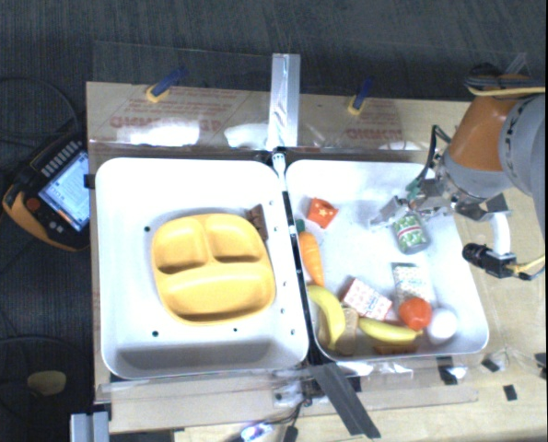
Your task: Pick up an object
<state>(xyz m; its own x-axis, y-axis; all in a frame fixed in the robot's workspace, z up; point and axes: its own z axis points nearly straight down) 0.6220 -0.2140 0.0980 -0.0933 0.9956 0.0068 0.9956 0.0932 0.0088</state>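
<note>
My gripper [404,206] hangs over the upper right part of the right bin [347,178], below the arm's orange band [476,138]. A small green-and-white can [411,233] lies just below it, touching or nearly touching; I cannot tell whether it is gripped. Also in this bin are a red block [321,213], a carrot [310,257], two bananas [327,313] [387,331], a pink-and-white box [366,297], a small carton [405,278], a red tomato [416,313] and a white egg [442,325].
The left bin [117,247] holds a yellow divided plate [214,265], with a small brown piece [257,217] by the divider. A handheld pendant [57,196] lies on the floor at the left. Blue clamps [166,84] hold the back board.
</note>
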